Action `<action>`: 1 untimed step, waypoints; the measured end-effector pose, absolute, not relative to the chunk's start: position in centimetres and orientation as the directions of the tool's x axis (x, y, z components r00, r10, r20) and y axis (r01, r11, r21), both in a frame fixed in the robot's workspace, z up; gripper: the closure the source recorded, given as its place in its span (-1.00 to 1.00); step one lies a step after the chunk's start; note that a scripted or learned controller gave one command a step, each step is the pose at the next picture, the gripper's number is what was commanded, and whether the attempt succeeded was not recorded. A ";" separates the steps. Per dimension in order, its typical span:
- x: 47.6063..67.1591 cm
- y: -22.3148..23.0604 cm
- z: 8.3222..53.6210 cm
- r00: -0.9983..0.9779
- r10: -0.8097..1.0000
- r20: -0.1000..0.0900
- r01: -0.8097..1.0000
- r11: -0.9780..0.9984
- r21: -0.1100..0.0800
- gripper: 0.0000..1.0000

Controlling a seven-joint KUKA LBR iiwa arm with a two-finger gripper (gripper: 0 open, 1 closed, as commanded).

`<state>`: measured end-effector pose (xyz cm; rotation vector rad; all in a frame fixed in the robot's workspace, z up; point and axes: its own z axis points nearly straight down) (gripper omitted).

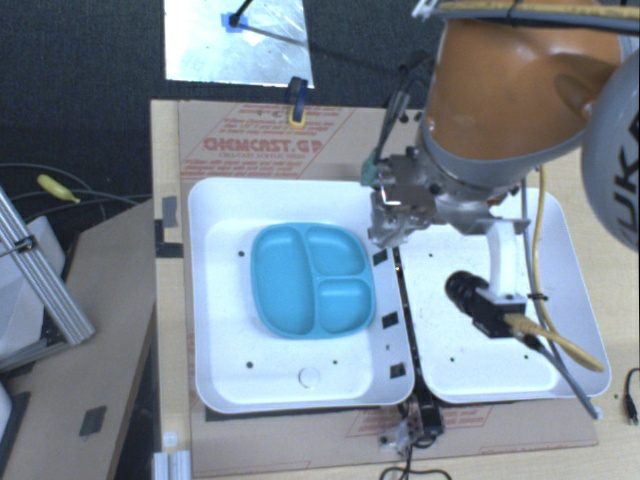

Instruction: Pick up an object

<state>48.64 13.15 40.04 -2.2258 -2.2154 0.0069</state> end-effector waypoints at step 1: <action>48.6 19.3 43.8 -0.009 1.000 0.004 1.000 0.009 0.005 1.00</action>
